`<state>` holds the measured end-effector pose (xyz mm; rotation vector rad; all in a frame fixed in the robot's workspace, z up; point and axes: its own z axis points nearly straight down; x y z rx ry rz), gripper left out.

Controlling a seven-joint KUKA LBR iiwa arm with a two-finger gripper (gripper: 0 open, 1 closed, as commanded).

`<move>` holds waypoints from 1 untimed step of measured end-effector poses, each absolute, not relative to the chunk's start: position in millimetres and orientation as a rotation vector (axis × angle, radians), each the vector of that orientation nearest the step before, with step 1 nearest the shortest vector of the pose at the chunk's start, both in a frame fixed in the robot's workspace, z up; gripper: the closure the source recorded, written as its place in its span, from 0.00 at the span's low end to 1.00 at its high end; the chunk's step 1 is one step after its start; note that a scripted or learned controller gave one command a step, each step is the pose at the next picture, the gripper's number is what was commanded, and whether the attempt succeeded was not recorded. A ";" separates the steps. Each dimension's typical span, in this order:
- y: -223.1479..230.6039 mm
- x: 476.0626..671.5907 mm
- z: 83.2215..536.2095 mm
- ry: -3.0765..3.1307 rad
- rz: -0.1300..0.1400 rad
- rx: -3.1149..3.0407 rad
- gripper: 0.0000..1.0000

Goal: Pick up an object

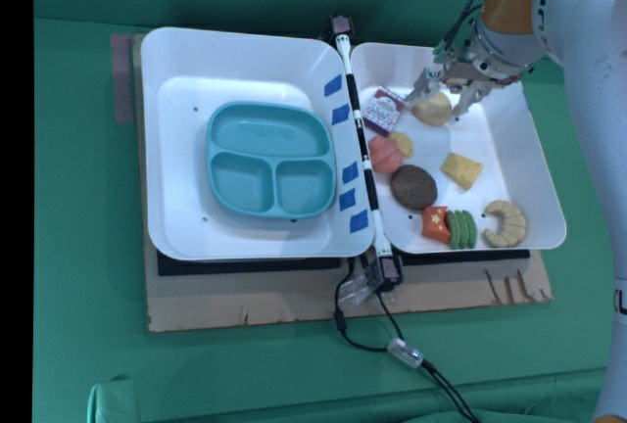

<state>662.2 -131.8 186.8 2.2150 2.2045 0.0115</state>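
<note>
My gripper (446, 96) hangs at the back of the right bin (529, 137), open, its fingers spread to either side of a pale yellow food piece (434, 110) lying on the bin floor. Just left of it lies a purple-and-white packet (384, 110). Nearer the front are a pink-red piece (385, 155), a small yellow bit (403, 144), a brown patty (413, 186), a yellow wedge (461, 169), a red box with a star (436, 223), green pods (461, 228) and a croissant (505, 223).
The left bin (176, 69) holds a teal divided plate (269, 160). A black-and-white bar with blue tape tabs (355, 132) runs between the bins. Cables (392, 338) trail off the front edge of the cardboard base. The arm (578, 10) enters from the upper right.
</note>
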 end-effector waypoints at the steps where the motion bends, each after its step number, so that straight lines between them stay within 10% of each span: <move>1: -133.9 665.3 204.7 2.189 0.025 2.210 1.00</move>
